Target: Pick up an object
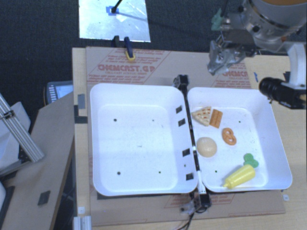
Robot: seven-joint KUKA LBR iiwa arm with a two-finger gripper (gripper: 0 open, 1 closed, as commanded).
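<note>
Grey arm (pixel 268 13), orange band, seemingly metallic tool (pixel 221 61)

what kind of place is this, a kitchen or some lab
Most likely a robotics lab bench, not a kitchen: two white bins sit side by side, toy food like a yellow corn cob lies in one, and a gripper hangs above.

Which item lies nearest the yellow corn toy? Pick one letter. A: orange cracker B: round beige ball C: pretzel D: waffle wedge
B: the round beige ball lies just up-left of the yellow corn toy in the right bin; the other three sit farther up.
</note>
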